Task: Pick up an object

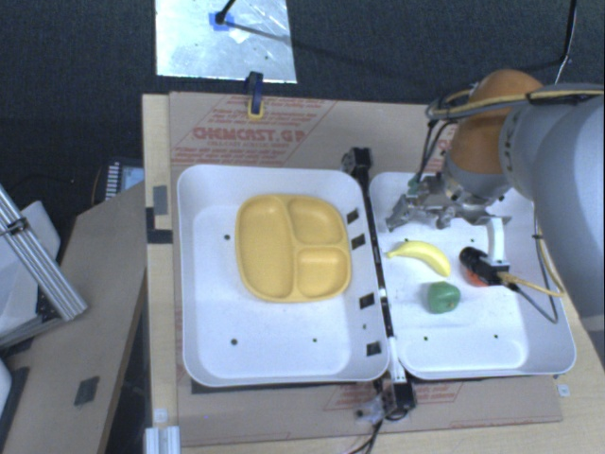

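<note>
Cardboard point(255, 130) printed "CHEMCAST G", under white bins point(284, 372); fingers point(423, 212) above banana point(422, 255), grip state unclear.

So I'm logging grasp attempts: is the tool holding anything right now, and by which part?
Nothing is held. The tool hovers near the back of the right bin, above the banana, which lies apart from it on the bin floor.

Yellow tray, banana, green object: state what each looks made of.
Yellow tray: likely moulded plastic, smooth, soft sheen, rounded compartments. Banana: probably a plastic toy, uniform yellow, no blemishes. Green object: plastic or rubber, hard to tell; matte and rounded.
</note>
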`<state>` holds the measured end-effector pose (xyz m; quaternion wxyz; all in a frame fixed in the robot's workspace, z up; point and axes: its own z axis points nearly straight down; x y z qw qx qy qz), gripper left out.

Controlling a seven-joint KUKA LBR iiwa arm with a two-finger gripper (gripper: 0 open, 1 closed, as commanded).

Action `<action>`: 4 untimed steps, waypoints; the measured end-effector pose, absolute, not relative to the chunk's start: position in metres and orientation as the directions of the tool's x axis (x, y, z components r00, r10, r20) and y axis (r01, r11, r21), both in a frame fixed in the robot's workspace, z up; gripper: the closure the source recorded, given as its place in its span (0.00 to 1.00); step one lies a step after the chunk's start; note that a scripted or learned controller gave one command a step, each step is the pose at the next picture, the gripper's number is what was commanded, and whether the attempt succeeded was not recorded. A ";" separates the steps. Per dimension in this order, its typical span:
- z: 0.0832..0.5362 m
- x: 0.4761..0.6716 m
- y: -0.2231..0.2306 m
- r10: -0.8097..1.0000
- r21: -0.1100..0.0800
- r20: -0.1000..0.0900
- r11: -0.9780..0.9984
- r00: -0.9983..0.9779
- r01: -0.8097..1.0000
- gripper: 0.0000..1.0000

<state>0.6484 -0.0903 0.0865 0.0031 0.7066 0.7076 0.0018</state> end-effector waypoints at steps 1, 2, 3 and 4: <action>0.097 0.648 -0.090 1.000 0.006 -0.001 0.000 0.000 1.000 1.00; 0.142 0.648 -0.084 1.000 0.006 0.000 0.004 -0.004 1.000 1.00; 0.197 0.639 -0.085 1.000 0.006 0.000 0.002 -0.002 1.000 1.00; 0.246 0.634 -0.091 1.000 0.007 -0.001 0.001 -0.001 1.000 1.00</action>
